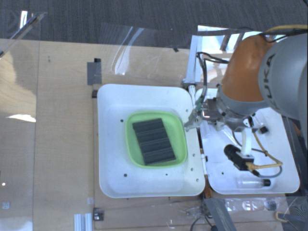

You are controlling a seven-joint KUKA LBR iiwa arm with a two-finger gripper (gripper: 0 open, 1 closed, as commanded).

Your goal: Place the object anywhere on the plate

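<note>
Grey-and-orange arm [260, 76] looms over the right bin [284, 172] — gripper state unclear — ridged dark block [153, 141] lies on the green plate [179, 148].

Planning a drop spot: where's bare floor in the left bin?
Left bin: bare white strips all round the green plate, widest below it and along the left wall. The plate is mostly covered by the dark ribbed block. Crowded at the right wall, where the arm hangs.

Only one marking could be made out: white capital letters on the grey casing of the arm [284, 76], near the camera view's right edge, running vertically and cut off by the curve of the housing. They looked like "KU", the start of a brand name. Nothing else carried readable text.
</note>
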